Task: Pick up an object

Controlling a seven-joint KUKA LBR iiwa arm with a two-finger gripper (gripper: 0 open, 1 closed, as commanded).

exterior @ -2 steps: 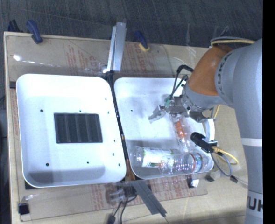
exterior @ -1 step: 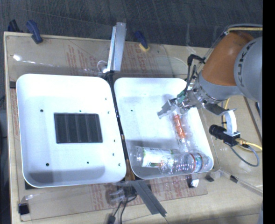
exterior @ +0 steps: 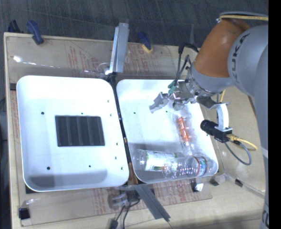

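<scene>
The gripper [exterior: 165,99] hangs over the right bin [exterior: 140,128], toward its 12 o'clock edge. I cannot tell how far its jaws are open, or whether they hold anything. A clear packet [exterior: 184,130] lies at the gripper's 5 o'clock; a bottle [exterior: 176,164] rests along the bin's 6 o'clock wall. The step looks like the approach: next, lower squarely over one object.

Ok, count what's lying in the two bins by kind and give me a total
Clear plastic bottles: 2, one lying along the right bin's near edge, one with an orange label angled above it.
Dark ridged tray: 1 in the left bin.
Total: 3
</scene>
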